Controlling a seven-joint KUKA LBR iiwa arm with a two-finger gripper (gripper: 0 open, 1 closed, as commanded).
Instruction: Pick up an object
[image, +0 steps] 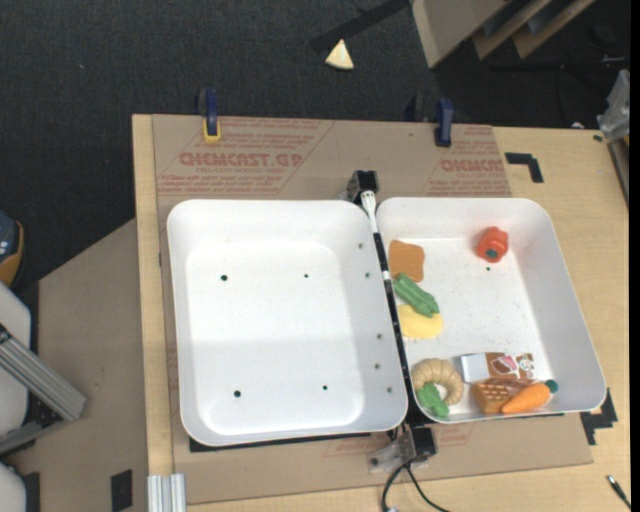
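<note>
The right bin (545, 300) holds several small toy foods. A red pepper-like piece (491, 243) lies near its far right corner. Along the left wall sit an orange-brown flat piece (406, 260), a green pod (415, 296) and a yellow piece (421, 324). At the near edge lie a tan ring-shaped pastry (438, 375) with a green piece (432, 400) against it, a small printed box (497, 365), a brown waffle-like piece (490, 394) and an orange carrot (526, 398).
The left bin (270, 320) is bare white with small dark dots. Both bins rest on a cardboard sheet (300, 150) held by blue clamps (209, 104) at the far edge. A cable (400, 480) runs off the near edge between the bins.
</note>
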